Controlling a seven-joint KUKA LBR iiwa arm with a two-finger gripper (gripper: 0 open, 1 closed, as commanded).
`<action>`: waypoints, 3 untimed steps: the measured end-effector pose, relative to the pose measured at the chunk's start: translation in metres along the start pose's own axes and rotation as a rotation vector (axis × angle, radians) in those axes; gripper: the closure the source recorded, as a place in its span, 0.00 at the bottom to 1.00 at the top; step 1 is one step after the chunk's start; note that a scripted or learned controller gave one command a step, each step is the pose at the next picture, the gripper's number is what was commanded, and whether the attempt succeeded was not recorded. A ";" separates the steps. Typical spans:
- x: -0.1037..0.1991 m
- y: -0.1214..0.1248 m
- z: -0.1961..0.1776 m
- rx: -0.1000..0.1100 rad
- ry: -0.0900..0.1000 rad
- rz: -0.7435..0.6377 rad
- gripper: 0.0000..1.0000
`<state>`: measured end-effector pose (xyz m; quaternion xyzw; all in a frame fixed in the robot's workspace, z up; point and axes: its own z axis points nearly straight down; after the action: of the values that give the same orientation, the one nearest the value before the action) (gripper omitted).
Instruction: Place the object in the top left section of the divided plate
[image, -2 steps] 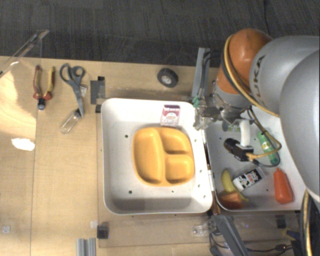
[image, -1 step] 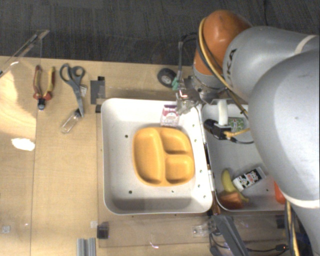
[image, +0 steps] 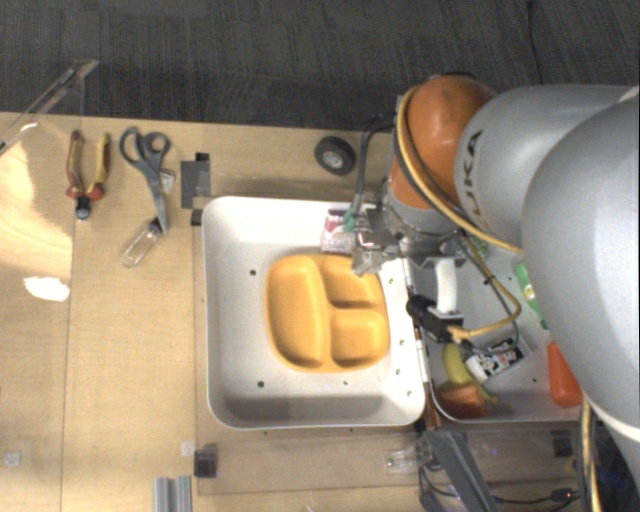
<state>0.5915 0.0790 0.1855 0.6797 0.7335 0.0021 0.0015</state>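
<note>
1 yellow divided plate (image: 325, 312) (3 sections) sits in the left bin (image: 235, 330).

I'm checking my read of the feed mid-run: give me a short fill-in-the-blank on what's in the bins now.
1. The divided plate is coloured ____.
2. The plate lies in the ____ bin.
3. The scissors lie on the bench, ____ the bins.
4. The band above the gripper is ____.

Missing words: yellow; left; outside; orange

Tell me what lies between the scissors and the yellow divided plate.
In the camera view, between the scissors and the divided plate sit a small dark block on the bench, then the left bin's white rim and bare floor.
</note>
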 end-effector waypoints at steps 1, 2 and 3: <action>-0.036 -0.017 -0.087 -0.004 0.000 -0.037 1.00; -0.028 -0.063 -0.015 0.002 0.000 -0.138 1.00; -0.097 -0.081 0.000 0.001 -0.001 -0.108 1.00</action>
<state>0.5186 -0.0236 0.1846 0.6390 0.7692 0.0015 0.0016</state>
